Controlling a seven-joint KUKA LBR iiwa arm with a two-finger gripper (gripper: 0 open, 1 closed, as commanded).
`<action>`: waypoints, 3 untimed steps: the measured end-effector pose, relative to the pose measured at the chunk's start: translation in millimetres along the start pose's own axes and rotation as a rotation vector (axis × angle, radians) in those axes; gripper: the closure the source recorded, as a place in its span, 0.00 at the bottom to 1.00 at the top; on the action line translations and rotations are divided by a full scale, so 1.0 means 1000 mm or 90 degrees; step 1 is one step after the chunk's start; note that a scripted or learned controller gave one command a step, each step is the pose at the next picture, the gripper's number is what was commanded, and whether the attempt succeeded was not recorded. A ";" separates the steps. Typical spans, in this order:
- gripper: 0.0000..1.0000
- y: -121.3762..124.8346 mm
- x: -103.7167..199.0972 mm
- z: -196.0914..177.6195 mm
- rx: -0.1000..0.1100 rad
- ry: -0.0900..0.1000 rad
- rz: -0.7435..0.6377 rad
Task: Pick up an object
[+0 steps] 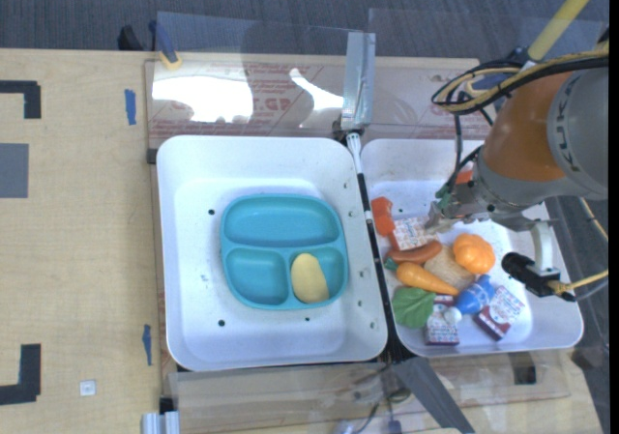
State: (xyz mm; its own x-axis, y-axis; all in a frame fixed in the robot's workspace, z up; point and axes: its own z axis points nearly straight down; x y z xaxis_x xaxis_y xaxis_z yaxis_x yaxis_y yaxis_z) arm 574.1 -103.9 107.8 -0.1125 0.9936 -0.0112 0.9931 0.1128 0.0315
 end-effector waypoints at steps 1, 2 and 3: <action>1.00 -0.098 -0.064 0.011 0.008 0.000 -0.071; 1.00 0.030 -0.016 -0.032 0.014 0.008 -0.082; 0.00 0.027 -0.019 -0.029 0.018 0.008 -0.078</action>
State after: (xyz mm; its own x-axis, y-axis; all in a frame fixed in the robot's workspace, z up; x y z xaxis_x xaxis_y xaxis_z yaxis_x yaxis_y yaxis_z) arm 602.0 -119.4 138.0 -0.2336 0.9723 -0.0009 0.9723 0.2336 0.0023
